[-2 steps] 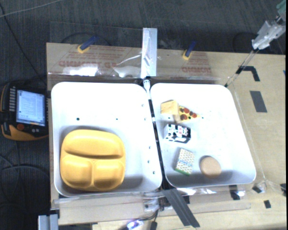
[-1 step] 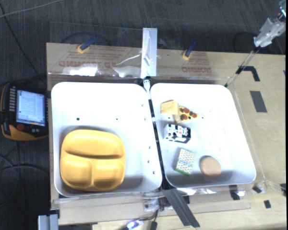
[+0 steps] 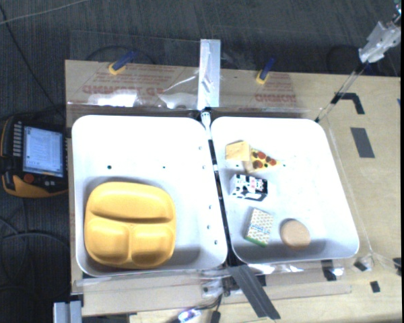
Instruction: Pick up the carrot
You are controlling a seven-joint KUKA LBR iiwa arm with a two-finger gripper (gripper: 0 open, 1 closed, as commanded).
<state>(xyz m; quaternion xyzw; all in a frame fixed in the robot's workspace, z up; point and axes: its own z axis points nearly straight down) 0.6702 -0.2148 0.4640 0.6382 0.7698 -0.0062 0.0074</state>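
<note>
Upper middle of the right bin (image 3: 337,180): the small orange piece I take for the carrot (image 3: 262,159), probably light and stiff, best pinched across its middle. My gripper's state I cannot tell.

Left bin (image 3: 141,130): holds a large yellow loaf-shaped thing (image 3: 129,223) in its near left part.
Right bin (image 3: 323,180): holds five small items, all apart from the walls.
Yellow block (image 3: 237,151): toward the far side, touching a small piece with red dots (image 3: 261,159).
Black-and-white item (image 3: 248,187): just below those two.
Green-and-white patterned block (image 3: 259,226): near front, beside a round tan disc (image 3: 295,233).
Handheld pendant with screen (image 3: 35,156): on the dark floor left of the bench.
</note>
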